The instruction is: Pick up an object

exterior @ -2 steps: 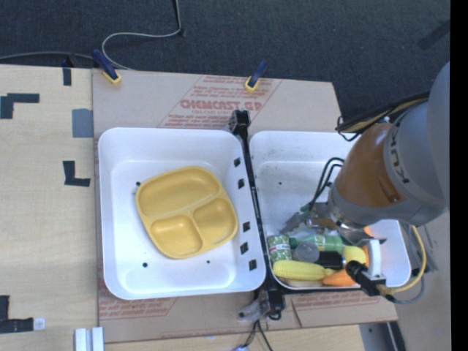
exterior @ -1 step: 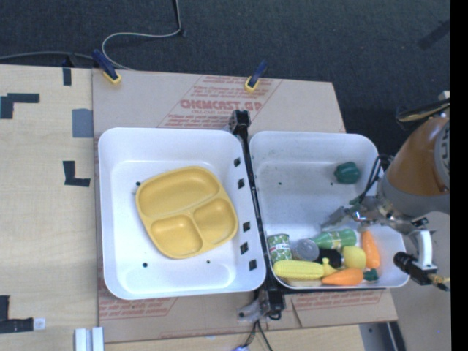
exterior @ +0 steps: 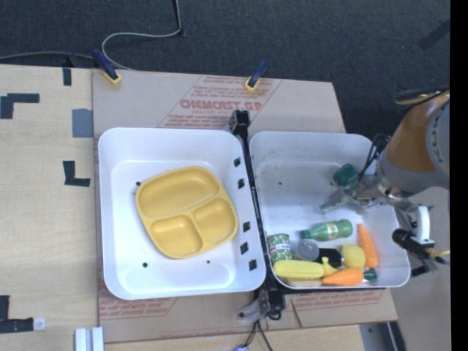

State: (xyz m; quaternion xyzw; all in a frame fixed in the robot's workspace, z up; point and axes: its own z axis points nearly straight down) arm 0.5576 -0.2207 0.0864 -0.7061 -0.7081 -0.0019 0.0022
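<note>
My gripper sits low in the right bin, just above the green bottle; can't tell the state of my jaws. Corn, carrots, can crowd the bin's near edge. Yellow tray in left bin.

Two white bins side by side on cardboard. Left bin holding a yellow divided plate; right bin holding a green bottle, corn, carrots. Gripper reaching in above the bottle.
</note>
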